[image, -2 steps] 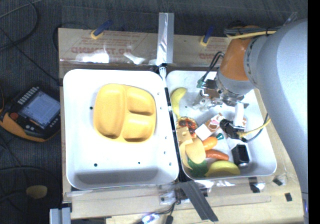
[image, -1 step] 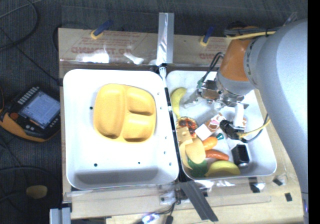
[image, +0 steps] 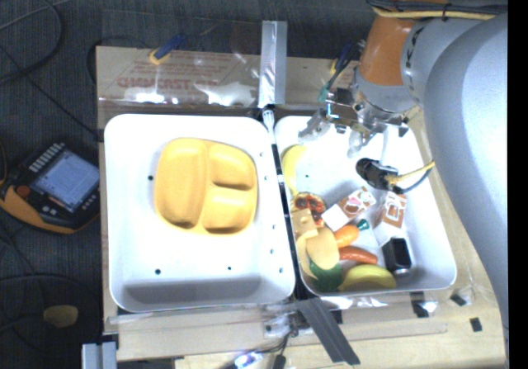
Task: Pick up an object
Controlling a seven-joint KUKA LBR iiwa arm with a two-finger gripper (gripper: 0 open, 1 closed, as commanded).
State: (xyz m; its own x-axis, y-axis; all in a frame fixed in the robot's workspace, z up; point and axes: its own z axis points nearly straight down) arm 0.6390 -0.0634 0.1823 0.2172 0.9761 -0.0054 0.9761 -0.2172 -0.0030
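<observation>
Currently my gripper [image: 356, 130] hovers at the right bin's [image: 328, 173] far end; I cannot tell whether it is wide or narrow. The pile [image: 346, 250] lies nearer. Plan: centre over the top carrot [image: 350, 235], descend straight, stay clear of the wall.

Readable text: none; every marking is too blurred or too small to read.
Clear plastic bag [image: 188, 78]: rows of reddish print across it, unreadable; it lies flat on the bench, well off to the view's left of the claw [image: 369, 138].
Small white-and-red paper packets [image: 357, 204]: patches of coloured print, no letter legible; they lie in the bin near the claw, toward the view's lower edge.
Grey-and-orange handheld controller [image: 59, 184]: blue lit screen and rows of keys, nothing legible; on the floor, far to the view's left of the claw.
</observation>
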